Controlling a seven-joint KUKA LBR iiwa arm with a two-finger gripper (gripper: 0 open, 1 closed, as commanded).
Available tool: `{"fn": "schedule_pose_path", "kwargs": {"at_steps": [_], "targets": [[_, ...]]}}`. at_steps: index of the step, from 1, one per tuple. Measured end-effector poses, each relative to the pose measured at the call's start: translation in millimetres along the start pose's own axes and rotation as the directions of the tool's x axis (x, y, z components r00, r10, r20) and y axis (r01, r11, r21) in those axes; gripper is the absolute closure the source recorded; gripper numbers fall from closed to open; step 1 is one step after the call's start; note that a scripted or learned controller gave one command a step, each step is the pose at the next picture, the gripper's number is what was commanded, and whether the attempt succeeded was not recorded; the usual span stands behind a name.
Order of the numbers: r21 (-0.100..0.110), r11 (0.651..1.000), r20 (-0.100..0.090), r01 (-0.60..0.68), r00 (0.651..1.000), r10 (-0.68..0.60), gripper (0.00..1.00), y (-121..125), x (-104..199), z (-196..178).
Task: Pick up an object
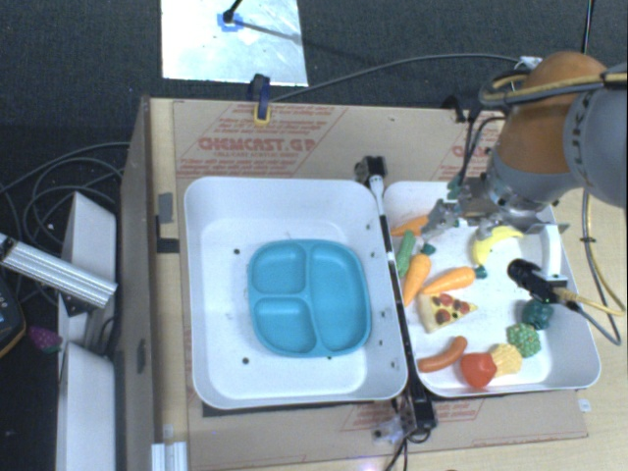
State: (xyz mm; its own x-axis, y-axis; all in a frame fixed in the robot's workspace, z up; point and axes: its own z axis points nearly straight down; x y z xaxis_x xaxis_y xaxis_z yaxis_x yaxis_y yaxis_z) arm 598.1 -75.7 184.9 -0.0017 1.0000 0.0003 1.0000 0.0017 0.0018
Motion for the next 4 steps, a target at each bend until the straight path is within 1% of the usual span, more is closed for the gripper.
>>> {"fn": "schedule_pose_path", "kwargs": {"at_steps": [1,2,3,4], "targets": [[-0.001,1.0,0.003,-0.001,1.0,0.001,0.0,29.0,-67.7,-6.1],[0.0,1.0,0.001,-0.001,1.0,0.001,0.0,13.0,-103.6,100.5],[0.001,1.0,0.0,0.0,1.0,0.0,0.0,-43.8,-55.1,100.6],[0.0,1.0,0.01,-0.004,1.0,0.004,0.0,7.3,-14.7,98.6]]}}
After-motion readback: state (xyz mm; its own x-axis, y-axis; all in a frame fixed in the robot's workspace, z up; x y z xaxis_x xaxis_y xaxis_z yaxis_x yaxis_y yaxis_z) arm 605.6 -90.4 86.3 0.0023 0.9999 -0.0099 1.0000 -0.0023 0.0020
